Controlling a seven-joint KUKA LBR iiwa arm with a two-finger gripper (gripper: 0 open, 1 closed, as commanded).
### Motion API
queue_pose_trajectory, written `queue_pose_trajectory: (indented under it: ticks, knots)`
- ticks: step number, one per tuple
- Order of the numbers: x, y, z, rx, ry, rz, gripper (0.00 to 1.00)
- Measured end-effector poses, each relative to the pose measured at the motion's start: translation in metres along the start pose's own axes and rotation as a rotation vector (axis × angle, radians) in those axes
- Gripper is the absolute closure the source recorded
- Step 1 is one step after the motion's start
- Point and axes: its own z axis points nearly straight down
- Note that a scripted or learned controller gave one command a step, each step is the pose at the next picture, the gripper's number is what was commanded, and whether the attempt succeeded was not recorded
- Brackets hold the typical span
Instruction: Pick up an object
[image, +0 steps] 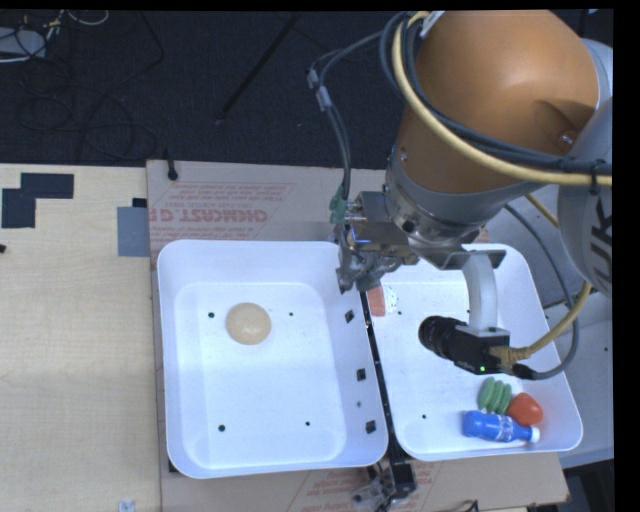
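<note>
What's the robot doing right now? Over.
Gripper over right bin, upper left corner; fingers unclear. Blue bottle, green and red-orange objects untouched, lower right. Tan disc in left bin. Over.

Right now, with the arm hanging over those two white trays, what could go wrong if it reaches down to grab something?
1. The gripper sits over the inner edge where the left bin meets the right bin; coming straight down, it might strike a rim.
2. The blue bottle, green object and red object crowd one corner, so a grab could nudge neighbours or jam against the wall.
3. The round beige object looks flat and may slip.
</note>
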Motion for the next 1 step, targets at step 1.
queue_pose_trajectory:
  ticks: [1]
  knots:
    - [0.0745, -0.0003, 0.0030, 0.006, -0.003, 0.001, 1.00]
